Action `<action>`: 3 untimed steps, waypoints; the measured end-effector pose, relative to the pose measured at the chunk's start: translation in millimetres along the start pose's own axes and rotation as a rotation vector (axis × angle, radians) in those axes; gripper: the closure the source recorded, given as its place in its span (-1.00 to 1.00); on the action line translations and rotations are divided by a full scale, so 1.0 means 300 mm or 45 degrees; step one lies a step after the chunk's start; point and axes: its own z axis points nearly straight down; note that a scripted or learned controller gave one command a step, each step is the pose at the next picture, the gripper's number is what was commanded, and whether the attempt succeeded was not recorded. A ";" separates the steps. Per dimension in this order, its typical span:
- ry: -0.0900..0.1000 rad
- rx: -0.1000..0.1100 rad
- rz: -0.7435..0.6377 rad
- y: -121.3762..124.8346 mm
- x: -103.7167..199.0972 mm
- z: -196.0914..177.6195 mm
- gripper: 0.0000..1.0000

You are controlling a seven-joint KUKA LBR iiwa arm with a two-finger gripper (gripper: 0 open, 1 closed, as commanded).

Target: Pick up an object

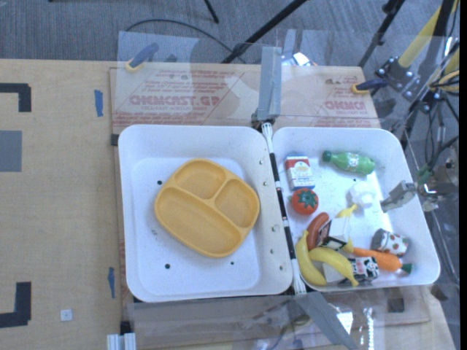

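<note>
On the tan surface (58, 217) sit two white bins; the right bin (419, 268) holds toy food; the jaws (400, 194) seem to hover just right of a white object (363, 194); their spread I cannot tell.

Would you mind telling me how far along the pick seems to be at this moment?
Done: nothing looks lifted. The tomato, banana, carrot and green bottle all lie in the right bin, and the yellow divided plate sits in the left bin. In hand: the gripper is at the right bin's right side, with no object seen between its fingers. Left: closing on an item and raising it.
</note>
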 end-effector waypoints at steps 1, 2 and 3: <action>-0.001 -0.001 -0.038 0.171 -0.007 0.274 -1.00; -0.004 -0.004 0.167 0.119 0.017 -0.135 -1.00; -0.003 -0.004 0.079 0.377 0.040 0.223 -1.00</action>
